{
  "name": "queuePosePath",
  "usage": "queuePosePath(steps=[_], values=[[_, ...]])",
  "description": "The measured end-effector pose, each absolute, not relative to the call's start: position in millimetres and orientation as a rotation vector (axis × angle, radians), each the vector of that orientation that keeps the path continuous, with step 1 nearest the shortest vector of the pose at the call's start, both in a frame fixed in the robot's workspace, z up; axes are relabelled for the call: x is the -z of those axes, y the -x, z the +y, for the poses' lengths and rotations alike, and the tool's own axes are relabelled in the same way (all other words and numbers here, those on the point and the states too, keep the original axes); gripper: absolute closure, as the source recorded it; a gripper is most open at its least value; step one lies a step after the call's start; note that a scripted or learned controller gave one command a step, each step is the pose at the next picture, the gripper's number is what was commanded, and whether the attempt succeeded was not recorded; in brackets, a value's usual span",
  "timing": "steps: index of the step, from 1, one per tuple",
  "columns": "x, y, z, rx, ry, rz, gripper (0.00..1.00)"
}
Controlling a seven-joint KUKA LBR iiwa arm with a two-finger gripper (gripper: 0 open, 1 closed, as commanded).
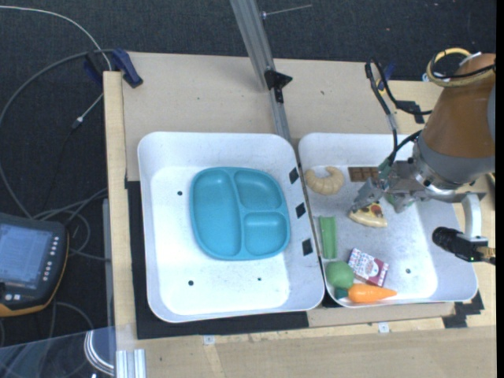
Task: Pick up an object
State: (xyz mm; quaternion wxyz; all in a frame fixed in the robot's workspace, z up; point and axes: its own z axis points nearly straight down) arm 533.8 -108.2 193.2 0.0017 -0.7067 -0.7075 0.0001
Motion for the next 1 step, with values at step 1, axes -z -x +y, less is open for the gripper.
queuePosePath(steps=[1], values=[[-193.2, -533.9, -108.3, 0.0, 2.219, -2.22, 0.0]])
